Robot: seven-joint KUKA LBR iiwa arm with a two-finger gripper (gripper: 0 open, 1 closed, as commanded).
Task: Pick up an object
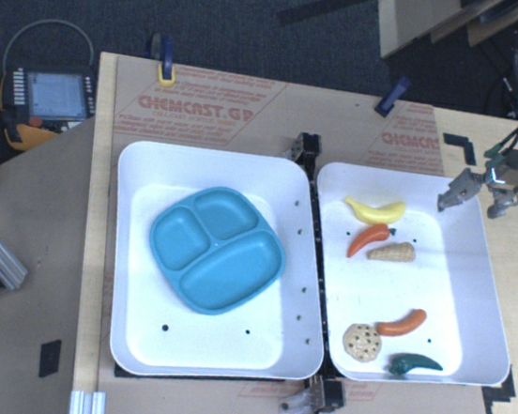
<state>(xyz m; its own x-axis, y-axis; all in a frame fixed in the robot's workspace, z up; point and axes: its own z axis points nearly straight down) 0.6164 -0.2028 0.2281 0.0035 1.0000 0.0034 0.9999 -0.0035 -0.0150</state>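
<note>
The right bin (486, 279) holds several toy foods: a yellow banana (375, 209), an orange-red chili pepper (368, 239), a tan cone-shaped piece (392, 253), an orange sausage (402, 322), a round cookie (362, 341) and a dark green pepper (413, 365). My gripper (480, 195) hangs over the bin's upper right corner, well to the right of the banana. Its two fingers are spread apart with nothing between them.
The left bin (130, 326) carries a blue divided plate (218, 248). Clamps (168, 59) pin the cardboard sheet at the back edge. A pendant with a screen (56, 94) lies off the bench at the left.
</note>
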